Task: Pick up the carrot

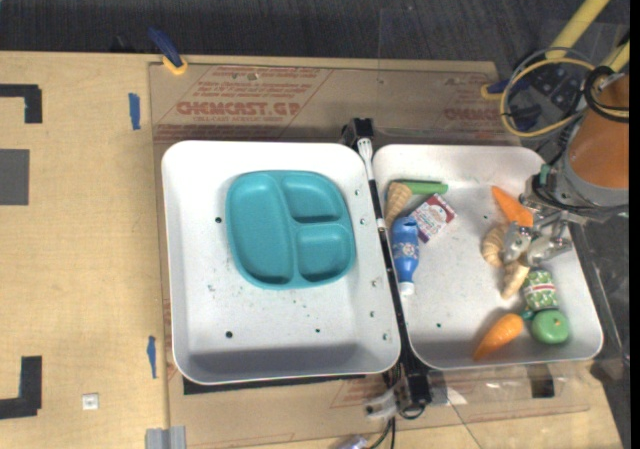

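Two orange tapered pieces lie in the right bin (pixel 450 312). One carrot (pixel 510 205) rests near the bin's far right, just left of my gripper. The other orange carrot-like piece (pixel 499 334) lies at the front, next to a green round toy (pixel 549 326). My gripper (pixel 537 235) hangs low over the bin's right side, between the upper carrot and a beige shell-like piece (pixel 495 247). Its metal parts are cluttered against the toys beneath, and I see nothing lifted.
The left bin (pixel 190 317) holds a teal divided plate (pixel 292 227). In the right bin's left half lie a waffle cone (pixel 398 199), a blue bottle (pixel 405 249) and a small packet (pixel 432 217). Cables (pixel 535 92) coil behind the right bin.
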Available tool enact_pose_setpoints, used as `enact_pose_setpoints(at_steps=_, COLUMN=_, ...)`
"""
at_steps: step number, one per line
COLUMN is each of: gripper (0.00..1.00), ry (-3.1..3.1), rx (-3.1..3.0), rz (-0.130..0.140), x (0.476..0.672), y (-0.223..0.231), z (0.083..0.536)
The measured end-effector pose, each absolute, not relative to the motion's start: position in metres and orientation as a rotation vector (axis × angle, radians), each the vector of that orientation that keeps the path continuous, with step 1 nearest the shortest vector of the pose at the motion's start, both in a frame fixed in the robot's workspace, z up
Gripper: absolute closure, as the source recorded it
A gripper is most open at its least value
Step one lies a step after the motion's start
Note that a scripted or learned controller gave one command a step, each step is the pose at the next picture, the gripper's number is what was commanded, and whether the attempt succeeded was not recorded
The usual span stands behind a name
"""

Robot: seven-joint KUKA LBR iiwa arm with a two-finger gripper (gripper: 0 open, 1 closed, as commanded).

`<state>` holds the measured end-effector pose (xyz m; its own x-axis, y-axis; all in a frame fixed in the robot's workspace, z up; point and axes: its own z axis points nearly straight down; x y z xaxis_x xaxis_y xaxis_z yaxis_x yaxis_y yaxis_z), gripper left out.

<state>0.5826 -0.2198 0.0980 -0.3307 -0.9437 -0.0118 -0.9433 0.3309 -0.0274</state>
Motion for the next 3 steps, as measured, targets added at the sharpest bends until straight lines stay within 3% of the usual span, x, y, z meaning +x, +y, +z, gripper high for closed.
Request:
enact_pose_setpoints(at_steps=1, gripper=1.0, ry=2.661, rx=-1.642, rz=-0.004, x=0.578, y=-0.127, z=0.168)
enact_pose_setpoints(at_steps=2, gripper=1.0, ry=2.063, rx=-2.353, rz=-0.014, x=0.573, y=-0.181, z=0.094)
enact_pose_setpoints(at_steps=3, gripper=1.0, ry=1.365, rx=-2.809, rz=-0.021, x=0.568, y=-0.202, z=0.093)
